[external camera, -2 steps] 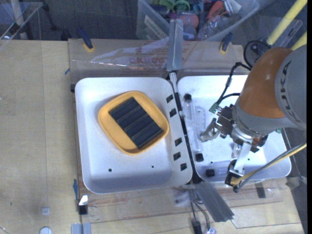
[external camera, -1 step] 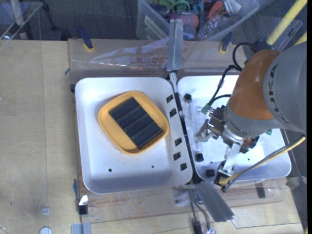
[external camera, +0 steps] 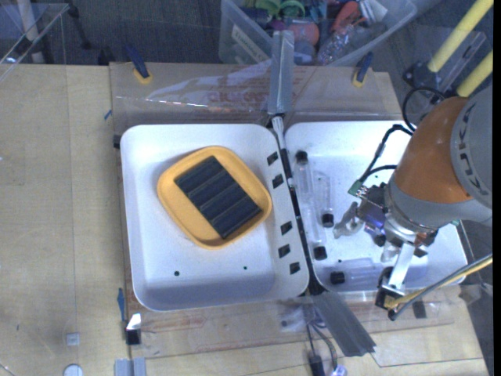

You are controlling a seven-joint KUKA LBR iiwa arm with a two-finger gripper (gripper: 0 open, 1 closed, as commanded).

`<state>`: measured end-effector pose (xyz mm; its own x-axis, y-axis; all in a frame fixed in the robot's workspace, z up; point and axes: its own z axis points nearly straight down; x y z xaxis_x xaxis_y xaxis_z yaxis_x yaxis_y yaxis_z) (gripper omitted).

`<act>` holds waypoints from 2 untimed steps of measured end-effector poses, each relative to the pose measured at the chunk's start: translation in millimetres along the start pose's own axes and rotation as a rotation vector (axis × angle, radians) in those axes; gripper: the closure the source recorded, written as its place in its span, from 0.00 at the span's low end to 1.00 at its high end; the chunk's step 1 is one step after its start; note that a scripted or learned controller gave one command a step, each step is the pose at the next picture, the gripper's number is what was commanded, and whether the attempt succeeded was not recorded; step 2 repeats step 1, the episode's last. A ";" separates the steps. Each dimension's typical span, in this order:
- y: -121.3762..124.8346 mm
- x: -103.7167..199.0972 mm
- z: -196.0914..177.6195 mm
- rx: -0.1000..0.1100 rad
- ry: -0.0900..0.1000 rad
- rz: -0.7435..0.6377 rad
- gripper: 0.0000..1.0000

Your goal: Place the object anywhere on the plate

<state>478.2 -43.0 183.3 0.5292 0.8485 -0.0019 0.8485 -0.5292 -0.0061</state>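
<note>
Pale wooden bench (external camera: 55,210) spreads under two shallow white bins set side by side, with a metal strip (external camera: 280,69) running back from the divider between them and a blue clamp (external camera: 139,69) at the far left edge of the clear sheet behind the bins. Beyond that sheet stands a clear plastic tub (external camera: 313,10) heaped with bright, mixed items too jumbled to tell apart. The left bin (external camera: 149,233) holds a yellow plate (external camera: 169,196), rounded at its corners and turned at a slant to the bin's walls. The black ridged object (external camera: 218,197), a flat rectangular slab with grooves across its face, lies on the plate's middle, well inside the rim, with yellow showing on all sides of it. A row of small black clips (external camera: 276,181) runs along the divider. The arm (external camera: 438,159), grey with its orange band, reaches in from the right and hangs over the right bin (external camera: 344,151). Its gripper (external camera: 352,222) is over that bin's middle, well apart from the plate and the object; whether it is open or closed cannot be told from this angle, and nothing is seen held in it. Several small dark bits (external camera: 319,251) sit on the right bin's floor, one just beside the gripper, too small to identify.
</note>
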 end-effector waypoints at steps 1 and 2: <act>-1.8 4.3 -24.5 -0.005 0.000 0.050 0.00; -1.8 4.3 -24.5 -0.005 0.000 0.050 0.00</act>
